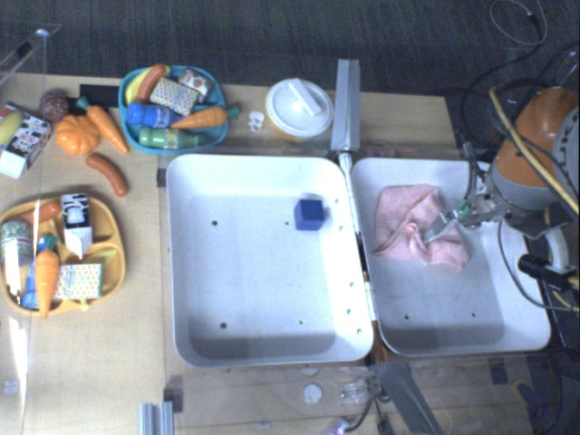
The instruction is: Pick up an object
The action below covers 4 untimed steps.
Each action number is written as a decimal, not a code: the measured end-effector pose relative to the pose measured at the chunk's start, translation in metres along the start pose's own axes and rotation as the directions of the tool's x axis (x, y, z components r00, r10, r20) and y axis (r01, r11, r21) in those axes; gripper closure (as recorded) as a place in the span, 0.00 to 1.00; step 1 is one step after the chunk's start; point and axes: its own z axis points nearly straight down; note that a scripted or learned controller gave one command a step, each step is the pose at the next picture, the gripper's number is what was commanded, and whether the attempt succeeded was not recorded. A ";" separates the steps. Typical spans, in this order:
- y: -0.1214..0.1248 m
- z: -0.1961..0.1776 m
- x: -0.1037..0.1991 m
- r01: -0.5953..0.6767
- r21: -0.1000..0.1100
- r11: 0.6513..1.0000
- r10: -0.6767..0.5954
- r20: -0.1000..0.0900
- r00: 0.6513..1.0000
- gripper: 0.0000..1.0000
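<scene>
Pink cloth (419,225): crumpled, lying in the upper part of the right bin (453,333). Blue cube (310,213): resting flat in the left bin (236,333), upper right area.

no text, label, brand, number or sign can be read here. the small cartons in the yellow tray (109,234) and the blue bowl (217,134) carry printed patterns, too small and blurred to make out any letters. the black-and-white carton (25,136) at the far left edge shows blotches only, no legible words. the white lid (300,105) bears no marking that can be told. the blue block (310,213) has plain faces.
</scene>
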 end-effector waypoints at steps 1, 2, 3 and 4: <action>0.025 0.001 -0.006 0.170 0.002 0.985 -0.170 0.000 0.985 0.00; 0.016 0.000 0.009 0.120 -0.003 0.993 -0.120 0.004 0.993 0.00; 0.011 -0.001 0.020 0.269 -0.004 0.963 -0.269 0.005 0.963 0.00; 0.008 -0.001 0.039 0.209 -0.003 0.978 -0.209 0.005 0.978 0.00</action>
